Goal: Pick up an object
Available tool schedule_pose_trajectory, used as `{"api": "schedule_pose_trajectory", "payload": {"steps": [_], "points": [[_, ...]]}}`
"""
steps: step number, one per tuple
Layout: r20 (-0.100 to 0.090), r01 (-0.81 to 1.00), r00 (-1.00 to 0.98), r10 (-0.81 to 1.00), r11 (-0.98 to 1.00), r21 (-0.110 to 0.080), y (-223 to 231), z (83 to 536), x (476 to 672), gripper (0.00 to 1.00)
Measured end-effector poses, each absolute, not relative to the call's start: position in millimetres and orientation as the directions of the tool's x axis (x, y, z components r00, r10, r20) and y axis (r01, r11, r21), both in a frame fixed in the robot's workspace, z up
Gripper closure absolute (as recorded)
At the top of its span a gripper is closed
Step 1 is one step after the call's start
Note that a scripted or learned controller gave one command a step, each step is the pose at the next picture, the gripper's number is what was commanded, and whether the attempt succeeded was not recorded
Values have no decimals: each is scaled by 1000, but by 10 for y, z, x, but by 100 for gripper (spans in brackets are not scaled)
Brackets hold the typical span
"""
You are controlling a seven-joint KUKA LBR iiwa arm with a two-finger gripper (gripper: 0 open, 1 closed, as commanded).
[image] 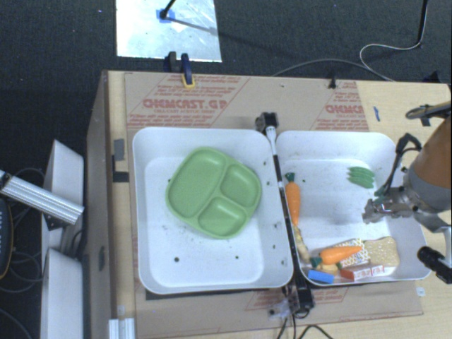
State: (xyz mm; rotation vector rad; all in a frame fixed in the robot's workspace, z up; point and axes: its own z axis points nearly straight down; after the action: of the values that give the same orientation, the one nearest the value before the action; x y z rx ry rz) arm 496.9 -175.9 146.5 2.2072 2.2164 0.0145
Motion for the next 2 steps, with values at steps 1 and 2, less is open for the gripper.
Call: {"api": "schedule_pose_trajectory", "payload": {"steps": [1,2], "points": [[-3,1000,-4,1000,4,16,-1759,1465,4968,0],[0,1000,-4,1000,4,1,-1363,841,4869,0]]}}
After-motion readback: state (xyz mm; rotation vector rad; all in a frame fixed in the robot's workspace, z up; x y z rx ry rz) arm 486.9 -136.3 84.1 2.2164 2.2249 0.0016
